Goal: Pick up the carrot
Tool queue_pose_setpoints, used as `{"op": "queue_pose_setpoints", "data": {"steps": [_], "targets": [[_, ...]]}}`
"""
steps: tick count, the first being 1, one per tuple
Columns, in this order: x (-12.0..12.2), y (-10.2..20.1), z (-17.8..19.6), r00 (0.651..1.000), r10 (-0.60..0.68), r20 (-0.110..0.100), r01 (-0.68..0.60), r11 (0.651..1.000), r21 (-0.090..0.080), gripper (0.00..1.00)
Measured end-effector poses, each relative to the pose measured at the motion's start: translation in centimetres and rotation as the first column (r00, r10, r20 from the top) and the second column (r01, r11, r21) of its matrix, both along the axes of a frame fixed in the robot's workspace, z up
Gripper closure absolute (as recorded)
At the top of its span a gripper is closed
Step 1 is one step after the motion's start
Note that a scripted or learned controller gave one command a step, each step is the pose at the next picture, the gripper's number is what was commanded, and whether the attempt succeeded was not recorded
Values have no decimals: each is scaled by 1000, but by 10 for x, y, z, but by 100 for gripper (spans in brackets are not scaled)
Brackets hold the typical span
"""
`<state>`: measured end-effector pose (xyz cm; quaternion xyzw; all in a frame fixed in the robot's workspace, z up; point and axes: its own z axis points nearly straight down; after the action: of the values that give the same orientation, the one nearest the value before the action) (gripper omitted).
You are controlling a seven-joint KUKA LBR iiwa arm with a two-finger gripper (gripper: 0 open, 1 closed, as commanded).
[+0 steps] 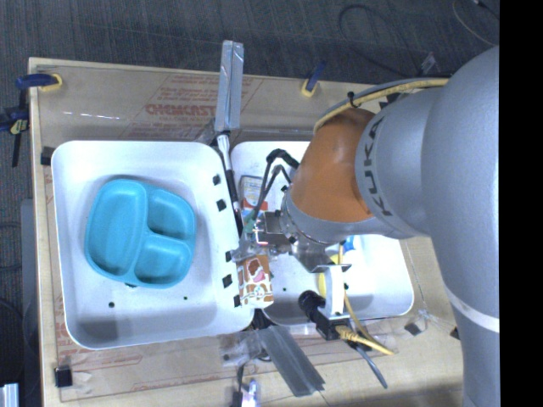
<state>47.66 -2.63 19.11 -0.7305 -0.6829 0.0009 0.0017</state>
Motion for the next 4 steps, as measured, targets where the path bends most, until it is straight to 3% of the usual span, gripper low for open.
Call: {"op": "queue_pose_setpoints", "data": {"steps": [1,2,3,4], "targets": [[0,-107,11,952,305,1,-305,952,-1,100],[29,-116,26,944,331,2,-331,944,0,100],[21,-78,-77,993,122,2,-122,993,0,100],[23,-29,0,999,-36,0,36,999,0,100]]}}
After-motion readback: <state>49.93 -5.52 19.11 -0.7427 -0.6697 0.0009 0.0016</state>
